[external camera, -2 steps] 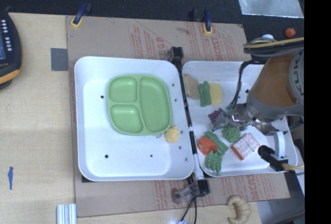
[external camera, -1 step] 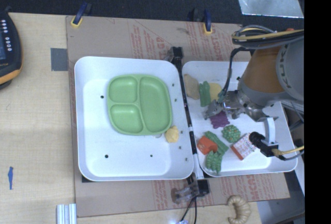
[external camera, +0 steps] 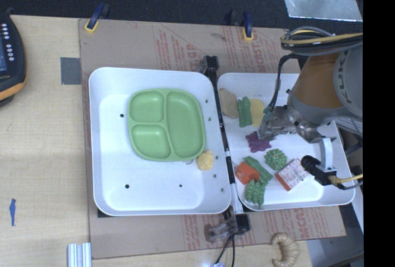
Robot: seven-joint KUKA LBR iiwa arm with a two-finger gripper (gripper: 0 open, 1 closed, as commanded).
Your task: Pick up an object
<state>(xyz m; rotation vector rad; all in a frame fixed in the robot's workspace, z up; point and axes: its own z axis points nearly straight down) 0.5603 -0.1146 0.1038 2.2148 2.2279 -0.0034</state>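
Observation:
The right bin point(external camera: 333, 198) holds several toy foods: a tan piece point(external camera: 228, 102), a green block point(external camera: 245, 111), a yellow piece point(external camera: 257, 108), a purple piece point(external camera: 259, 141), a bumpy green ball point(external camera: 276, 158), a red and white packet point(external camera: 291, 174), an orange piece point(external camera: 246, 172) and a green bumpy piece point(external camera: 254, 193). My gripper point(external camera: 270, 127) hangs low over the upper middle of this bin, just above the purple piece and right of the green block. The wrist hides its tips. The left bin point(external camera: 111, 192) has a green divided plate point(external camera: 166, 124) and a small yellow piece point(external camera: 205, 161) beside it.
The arm's grey and orange body point(external camera: 318, 90) covers the right bin's upper right corner, with black cables point(external camera: 281, 74) looping beside it. A tan curled object point(external camera: 285, 248) lies on the bench below the bins. A control pendant point(external camera: 9, 62) sits at the far left.

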